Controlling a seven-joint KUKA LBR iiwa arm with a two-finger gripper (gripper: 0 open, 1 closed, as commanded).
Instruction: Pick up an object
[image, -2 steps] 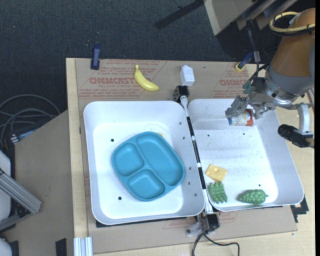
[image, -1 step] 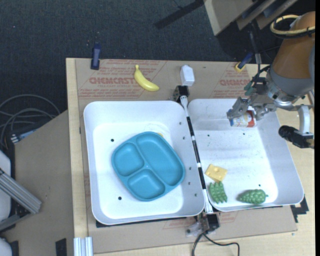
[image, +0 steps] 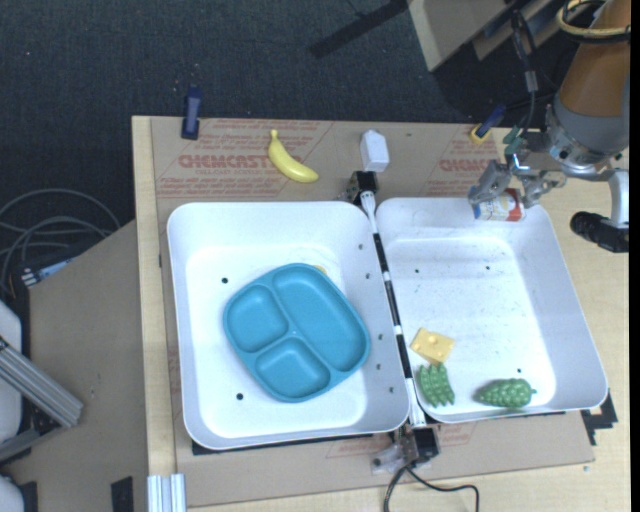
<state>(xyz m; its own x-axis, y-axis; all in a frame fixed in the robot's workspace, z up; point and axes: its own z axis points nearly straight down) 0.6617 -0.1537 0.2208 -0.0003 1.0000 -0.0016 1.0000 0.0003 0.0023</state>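
From the camera view I see the gripper (image: 505, 195) at the upper right of the frame, poised over the far rim of the right bin (image: 560, 260). A small white and red object (image: 503, 208) sits between its fingers, so I read the claw as closed narrow on that piece, lifted at the bin's top edge. It is too small for me to name or to give its long axis with any confidence.

Lower in the same bin, near the bottom edge, lie a yellow cheese wedge (image: 432, 346), a green leafy piece (image: 435, 384) and a second green cluster (image: 505, 393) whose long axis runs left to right. They lie loose and apart, probably so each can be grasped alone.

The left bin (image: 200, 240) holds a blue divided plate (image: 294, 331), lying flat with its long axis running upper left to lower right. A banana (image: 291, 159) rests on the cardboard above the bins.
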